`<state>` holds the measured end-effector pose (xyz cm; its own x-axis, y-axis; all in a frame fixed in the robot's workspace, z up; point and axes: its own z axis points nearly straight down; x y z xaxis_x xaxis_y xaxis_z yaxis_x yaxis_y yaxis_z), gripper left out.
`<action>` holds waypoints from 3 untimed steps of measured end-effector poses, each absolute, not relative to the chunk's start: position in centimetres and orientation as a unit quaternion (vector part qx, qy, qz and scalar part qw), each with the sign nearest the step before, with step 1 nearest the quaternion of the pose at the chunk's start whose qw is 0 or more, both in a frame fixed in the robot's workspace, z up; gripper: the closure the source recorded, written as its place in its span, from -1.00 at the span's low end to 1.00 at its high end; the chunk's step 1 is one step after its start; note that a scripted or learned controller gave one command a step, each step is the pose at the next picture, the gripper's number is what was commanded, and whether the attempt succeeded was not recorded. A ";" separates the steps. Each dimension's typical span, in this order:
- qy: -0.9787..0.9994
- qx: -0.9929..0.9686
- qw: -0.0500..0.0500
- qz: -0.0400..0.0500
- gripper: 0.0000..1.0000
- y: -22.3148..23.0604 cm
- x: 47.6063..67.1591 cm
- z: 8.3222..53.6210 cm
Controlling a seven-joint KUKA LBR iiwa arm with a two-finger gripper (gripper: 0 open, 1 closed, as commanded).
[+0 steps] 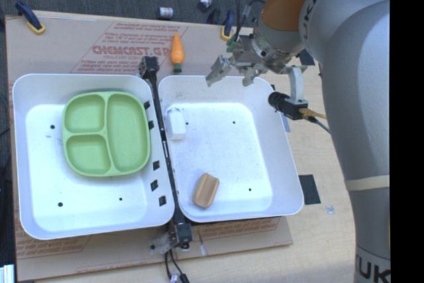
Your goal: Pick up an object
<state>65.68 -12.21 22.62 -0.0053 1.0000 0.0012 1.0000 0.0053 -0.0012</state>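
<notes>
A tan bread-like block (206,190) lies near the front of the right bin (281,162). A small white block (176,122) rests at that bin's left wall. A green divided plate (106,133) sits in the left bin (26,162). My gripper (232,74) hangs above the right bin's far rim, its two grey fingers spread apart with nothing between them.
An orange carrot-shaped toy (177,50) lies on the cardboard behind the bins. Black clamps (150,67) join the bins along the middle. Small metal pieces (165,12) lie on the dark floor beyond. The arm's bulk (351,76) covers the right side.
</notes>
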 end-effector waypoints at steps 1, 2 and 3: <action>-0.709 -0.705 0.001 0.000 -1.00 -12.2 65.7 22.6; -0.709 -0.705 0.001 0.000 -1.00 -12.2 65.7 22.6; -0.709 -0.705 0.001 0.000 -1.00 -12.2 65.7 22.6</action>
